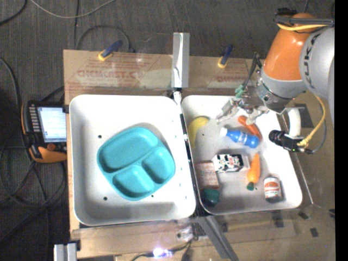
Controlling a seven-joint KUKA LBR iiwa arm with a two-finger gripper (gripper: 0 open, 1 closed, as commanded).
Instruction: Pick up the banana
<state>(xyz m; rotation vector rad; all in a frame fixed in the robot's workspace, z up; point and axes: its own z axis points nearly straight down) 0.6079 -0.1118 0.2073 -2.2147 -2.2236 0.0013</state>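
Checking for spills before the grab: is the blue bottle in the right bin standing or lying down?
Lying down. The blue bottle shows its full length on the right bin floor, white cap toward the yellow banana.

single arm enters at the counter's upper right corner. the orange band (287,50) sits above the wrist, with grey housing to its right at the frame edge. the wrist (270,94) angles down and to the left, toward the far edge of the counter. the end effector (239,109) hangs below the wrist, low over the counter's far right portion, its two fingers (227,112) splayed apart and pointing left and downward. nothing sits between the fingers. a thin cable runs along the wrist to the end effector.
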